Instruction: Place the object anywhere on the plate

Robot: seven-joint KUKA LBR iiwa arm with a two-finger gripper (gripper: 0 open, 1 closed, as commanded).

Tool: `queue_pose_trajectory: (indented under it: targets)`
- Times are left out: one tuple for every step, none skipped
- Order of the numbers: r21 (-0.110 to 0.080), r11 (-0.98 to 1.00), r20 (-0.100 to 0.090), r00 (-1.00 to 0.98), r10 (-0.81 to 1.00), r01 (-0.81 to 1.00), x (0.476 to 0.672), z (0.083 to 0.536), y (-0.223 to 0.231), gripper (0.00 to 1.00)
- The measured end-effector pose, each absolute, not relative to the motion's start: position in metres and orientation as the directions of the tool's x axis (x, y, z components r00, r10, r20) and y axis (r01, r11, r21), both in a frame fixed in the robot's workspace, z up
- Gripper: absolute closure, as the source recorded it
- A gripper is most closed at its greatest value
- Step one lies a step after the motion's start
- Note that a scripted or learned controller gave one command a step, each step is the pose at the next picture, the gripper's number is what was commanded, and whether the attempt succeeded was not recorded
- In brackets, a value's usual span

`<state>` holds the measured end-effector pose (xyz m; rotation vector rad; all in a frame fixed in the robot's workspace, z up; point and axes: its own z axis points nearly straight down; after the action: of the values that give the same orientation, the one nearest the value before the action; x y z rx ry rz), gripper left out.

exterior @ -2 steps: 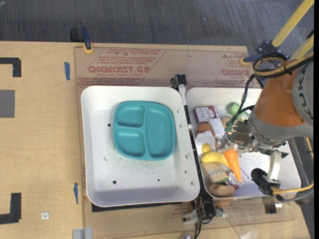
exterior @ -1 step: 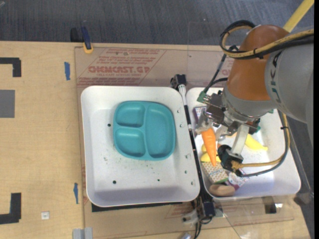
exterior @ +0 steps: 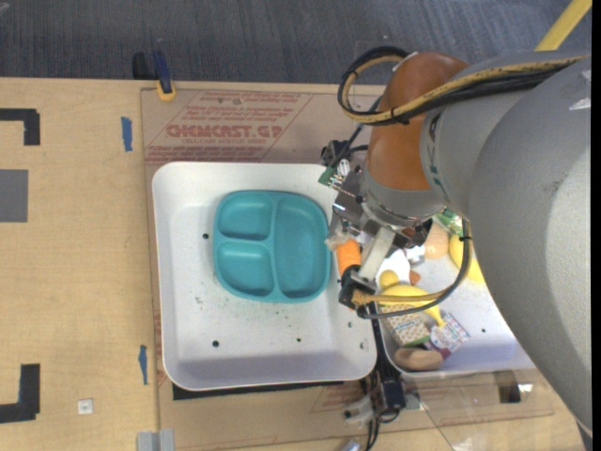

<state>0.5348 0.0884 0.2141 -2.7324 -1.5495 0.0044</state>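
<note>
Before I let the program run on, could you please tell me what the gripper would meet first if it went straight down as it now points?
Probably the small orange object beneath the gripper, at the dividing edge beside the left bin; depth is unclear.

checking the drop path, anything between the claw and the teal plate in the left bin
Nothing visible blocks it. The claw is at the seam between the bins, an orange item beside its fingers. The plate lies just left of it in the left bin, with only that bin's low rim between them. The plate's compartments look bare.
</note>
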Motion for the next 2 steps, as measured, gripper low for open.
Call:
queue_pose_trajectory:
  targets:
    - [0.000,-0.513,-0.002,0.513,0.858,0.858,0.5352,0.2153,0.0875,0.00]
    - [0.002,-0.511,-0.002,0.511,0.860,0.860,0.5360,0.2251,0.0881,1.00]
